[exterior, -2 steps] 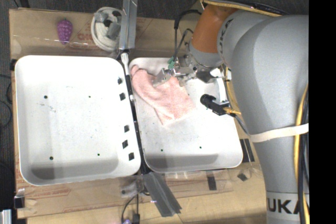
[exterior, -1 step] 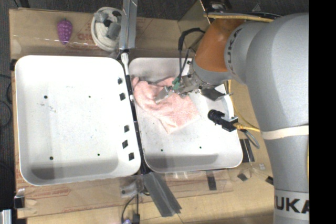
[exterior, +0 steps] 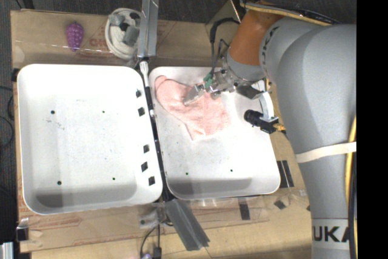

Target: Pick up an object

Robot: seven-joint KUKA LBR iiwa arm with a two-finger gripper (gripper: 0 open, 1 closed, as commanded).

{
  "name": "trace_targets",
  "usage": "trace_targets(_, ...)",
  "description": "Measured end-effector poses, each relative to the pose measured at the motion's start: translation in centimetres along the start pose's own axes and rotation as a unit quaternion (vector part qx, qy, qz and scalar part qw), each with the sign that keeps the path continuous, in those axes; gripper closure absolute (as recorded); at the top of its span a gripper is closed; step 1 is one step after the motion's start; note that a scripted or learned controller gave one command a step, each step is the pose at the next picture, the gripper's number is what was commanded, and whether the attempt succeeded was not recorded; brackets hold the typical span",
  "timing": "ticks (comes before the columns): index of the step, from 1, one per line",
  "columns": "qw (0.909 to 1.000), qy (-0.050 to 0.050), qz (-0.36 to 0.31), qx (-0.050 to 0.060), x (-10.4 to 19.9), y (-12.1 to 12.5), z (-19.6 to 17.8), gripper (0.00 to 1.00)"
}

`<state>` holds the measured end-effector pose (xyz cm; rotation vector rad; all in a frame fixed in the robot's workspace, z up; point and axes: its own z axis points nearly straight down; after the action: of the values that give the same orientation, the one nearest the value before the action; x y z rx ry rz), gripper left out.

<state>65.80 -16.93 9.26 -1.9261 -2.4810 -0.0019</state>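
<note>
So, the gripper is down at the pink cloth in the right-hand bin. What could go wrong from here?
1. The pink cloth is soft and lies spread out. The gripper is near its upper edge, so it may catch only a thin fold, which could slip out during the lift.
2. The gripper is working close to the far wall of the right-hand bin, so the wrist might brush that wall.
3. If lifted by one edge, the cloth may hang and drag along the bin.

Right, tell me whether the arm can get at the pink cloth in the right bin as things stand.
Probably yes. The tool hangs right over the pink cloth, which lies spread on the floor of the right bin with nothing on top of it or crowding it.
</note>
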Motion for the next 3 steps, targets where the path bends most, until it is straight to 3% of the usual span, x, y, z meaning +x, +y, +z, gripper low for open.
trace_targets(1, 0.9956, -0.001, -0.094, -0.001, 0.9, -6.4, -0.1, 0.0)
trace_targets(2, 0.996, -0.001, -0.09, 0.0, 2.2, -1.4, 0.0, 0.0)
trace_targets(3, 0.9958, 0.0, -0.092, 0.001, 2.3, -1.3, -0.8, 1.0)
